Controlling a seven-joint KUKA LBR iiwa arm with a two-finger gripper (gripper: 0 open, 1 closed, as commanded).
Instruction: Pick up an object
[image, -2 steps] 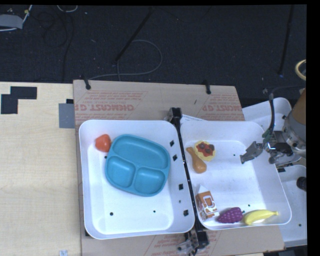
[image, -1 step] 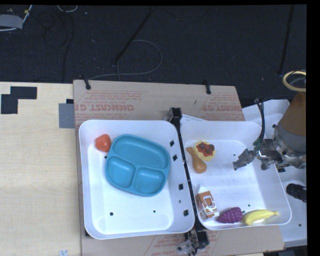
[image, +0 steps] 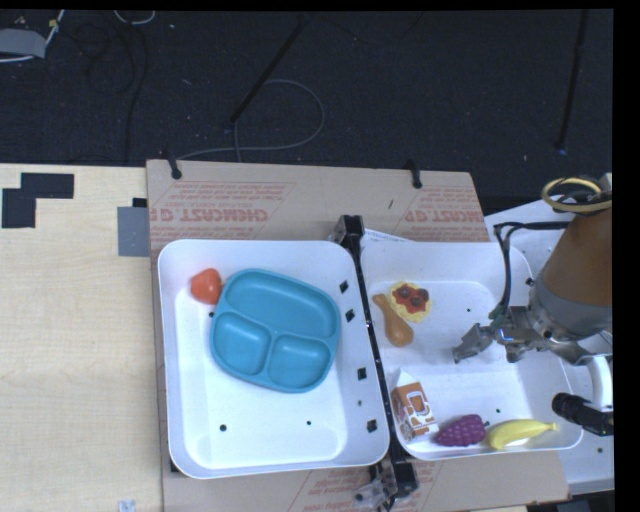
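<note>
Five toys lay in the right bin (image: 500, 275): a drumstick (image: 393, 320) and pizza (image: 411, 299) at ten o'clock from the gripper (image: 478, 343), a carton (image: 413, 410), grapes (image: 459, 431) and banana (image: 519, 433) at six. Its fingers were spread, grasping nothing, over bare floor mid-bin. Beyond the divider lay a blue tray (image: 275, 330) and tomato (image: 206, 286).

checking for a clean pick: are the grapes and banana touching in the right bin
Touching. The camera view shows the purple grapes butting against the left end of the yellow banana, no white bin floor between them.
</note>
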